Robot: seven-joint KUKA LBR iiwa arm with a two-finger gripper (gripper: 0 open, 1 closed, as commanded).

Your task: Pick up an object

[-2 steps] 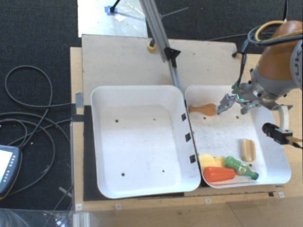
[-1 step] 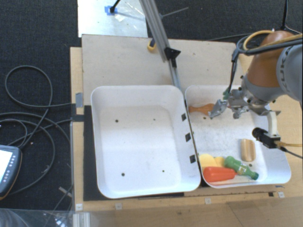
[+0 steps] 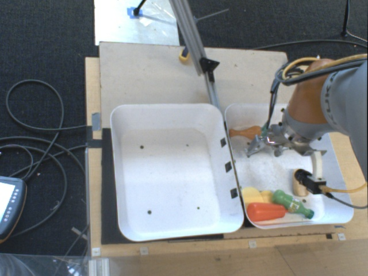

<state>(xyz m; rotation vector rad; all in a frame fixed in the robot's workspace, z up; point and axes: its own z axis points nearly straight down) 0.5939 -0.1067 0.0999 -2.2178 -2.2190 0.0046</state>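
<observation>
The brown object (image 3: 246, 132), at the right bin's (image 3: 339, 216) far-left corner just beside the end effector (image 3: 260, 144), needs centring between fingers whose spread I cannot tell.

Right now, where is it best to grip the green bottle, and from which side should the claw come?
Probably across the middle of the green bottle, coming from above. It lies flat near the front wall of the right bin, with the orange carrot-like toy close beside it, leaving little side room.
</observation>
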